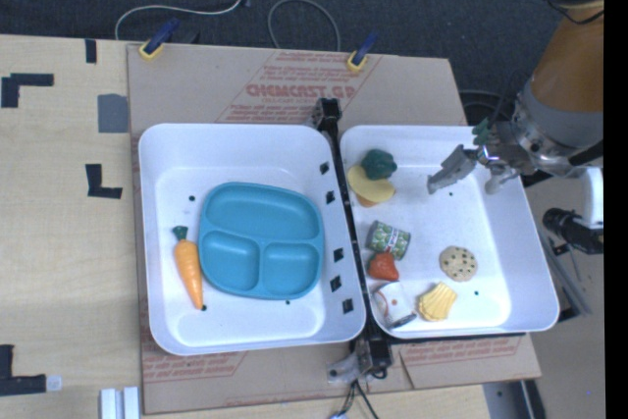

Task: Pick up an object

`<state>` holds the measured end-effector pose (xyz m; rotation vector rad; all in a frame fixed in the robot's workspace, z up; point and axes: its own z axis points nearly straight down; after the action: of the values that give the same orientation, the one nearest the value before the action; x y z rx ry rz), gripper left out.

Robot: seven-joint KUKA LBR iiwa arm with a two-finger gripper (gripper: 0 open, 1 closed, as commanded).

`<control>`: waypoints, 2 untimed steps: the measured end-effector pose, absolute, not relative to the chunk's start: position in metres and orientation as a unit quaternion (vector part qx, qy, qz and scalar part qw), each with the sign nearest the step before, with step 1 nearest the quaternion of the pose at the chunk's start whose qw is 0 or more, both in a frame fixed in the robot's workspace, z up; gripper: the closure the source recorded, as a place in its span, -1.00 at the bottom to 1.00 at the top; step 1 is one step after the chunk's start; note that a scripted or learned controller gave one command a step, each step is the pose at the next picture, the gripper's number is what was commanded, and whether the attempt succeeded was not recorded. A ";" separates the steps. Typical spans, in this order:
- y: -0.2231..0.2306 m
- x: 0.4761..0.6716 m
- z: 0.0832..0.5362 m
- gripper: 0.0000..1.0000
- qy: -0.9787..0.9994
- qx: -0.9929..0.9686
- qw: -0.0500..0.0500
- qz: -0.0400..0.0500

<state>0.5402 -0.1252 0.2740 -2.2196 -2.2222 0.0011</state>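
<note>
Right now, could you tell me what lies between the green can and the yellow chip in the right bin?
The camera view shows a red strawberry between the green can and the yellow chip.

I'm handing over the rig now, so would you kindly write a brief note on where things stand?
Pincer: above the right bin's far half, with nothing between its fingers.
Right bin: green item, yellow piece, green can, red piece, cookie, yellow ridged piece.
Left bin: blue divided plate, carrot.
Done: no pick yet.
Left: grasp and lift one object.
</note>
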 end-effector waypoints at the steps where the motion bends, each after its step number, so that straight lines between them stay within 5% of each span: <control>1: -0.091 0.593 0.152 -1.00 -0.709 -0.706 0.004 0.002; 2: -0.095 0.638 0.081 -1.00 -0.708 -0.706 -0.001 0.000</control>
<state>0.6382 -0.0954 0.0813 -2.2187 -2.2258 0.0009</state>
